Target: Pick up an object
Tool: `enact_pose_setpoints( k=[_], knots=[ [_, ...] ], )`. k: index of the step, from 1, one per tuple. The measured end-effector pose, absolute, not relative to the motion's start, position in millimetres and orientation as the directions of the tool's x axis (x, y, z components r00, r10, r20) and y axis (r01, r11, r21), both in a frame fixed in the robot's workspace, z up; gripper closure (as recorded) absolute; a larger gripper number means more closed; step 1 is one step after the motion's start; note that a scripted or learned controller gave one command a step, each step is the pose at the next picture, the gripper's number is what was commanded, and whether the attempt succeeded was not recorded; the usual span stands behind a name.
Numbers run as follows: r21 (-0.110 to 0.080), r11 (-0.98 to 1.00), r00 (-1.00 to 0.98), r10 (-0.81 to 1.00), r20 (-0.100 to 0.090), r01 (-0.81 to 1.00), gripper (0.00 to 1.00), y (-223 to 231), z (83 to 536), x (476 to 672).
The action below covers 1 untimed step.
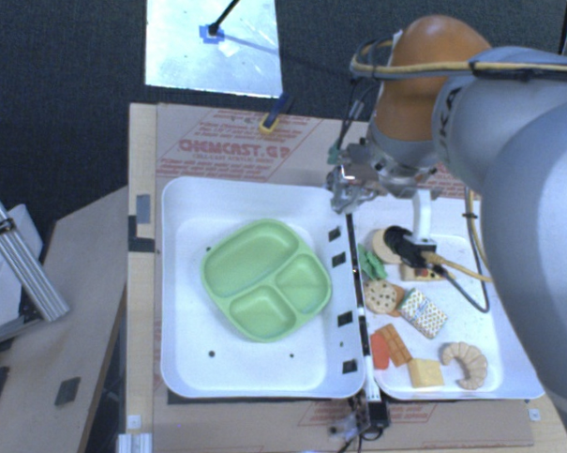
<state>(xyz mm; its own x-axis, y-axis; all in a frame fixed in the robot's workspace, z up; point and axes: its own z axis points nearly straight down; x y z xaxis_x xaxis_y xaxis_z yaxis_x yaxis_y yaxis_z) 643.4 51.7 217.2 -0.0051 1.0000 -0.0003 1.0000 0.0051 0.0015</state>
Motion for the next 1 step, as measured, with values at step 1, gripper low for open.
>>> enact_pose_setpoints(
  k=[1],
  knots=[
    [0.002, 0.002, -0.002, 1.000, 0.000, 1.000, 1.00, 44.8, 234.4, 640.8]
  ],
)
